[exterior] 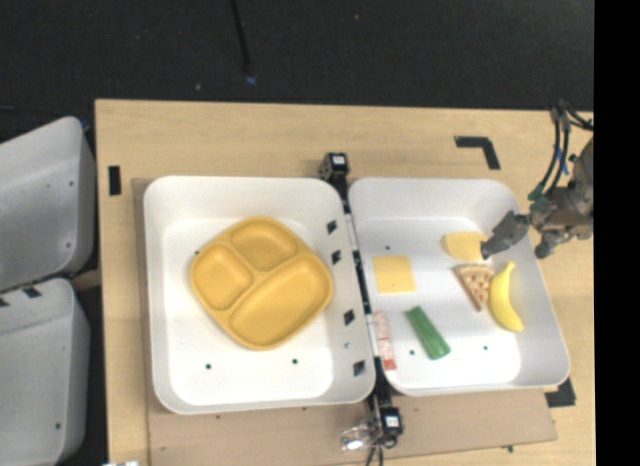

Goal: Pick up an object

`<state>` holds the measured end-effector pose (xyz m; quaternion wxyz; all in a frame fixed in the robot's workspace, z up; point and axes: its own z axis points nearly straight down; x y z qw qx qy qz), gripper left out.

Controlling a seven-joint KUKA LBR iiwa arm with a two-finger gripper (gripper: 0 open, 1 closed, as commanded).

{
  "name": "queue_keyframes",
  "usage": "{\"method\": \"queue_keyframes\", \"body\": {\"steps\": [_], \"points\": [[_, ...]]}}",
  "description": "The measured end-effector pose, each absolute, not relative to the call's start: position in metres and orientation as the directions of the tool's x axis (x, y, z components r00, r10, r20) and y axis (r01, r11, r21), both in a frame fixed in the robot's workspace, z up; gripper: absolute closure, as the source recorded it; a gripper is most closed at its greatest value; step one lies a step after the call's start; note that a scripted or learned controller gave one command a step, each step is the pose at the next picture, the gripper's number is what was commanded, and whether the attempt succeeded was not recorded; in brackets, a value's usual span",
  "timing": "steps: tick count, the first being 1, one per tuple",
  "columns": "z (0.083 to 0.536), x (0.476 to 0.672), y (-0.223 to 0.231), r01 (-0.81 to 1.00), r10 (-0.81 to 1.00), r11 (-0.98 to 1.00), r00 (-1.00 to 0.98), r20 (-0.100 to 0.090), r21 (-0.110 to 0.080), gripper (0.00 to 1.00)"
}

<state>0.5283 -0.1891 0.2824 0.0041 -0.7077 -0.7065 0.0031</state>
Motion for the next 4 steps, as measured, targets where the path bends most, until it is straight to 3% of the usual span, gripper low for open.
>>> {"method": "queue_keyframes", "body": {"steps": [1,4], "points": [[0.288,0.530,-0.189,1.000,1.000,0.001,-0.001,-0.001,0.001,0.00],[0.125,0.544,-0.201,1.000,1.000,-0.006,0.006,-0.001,-0.001,0.00]]}}
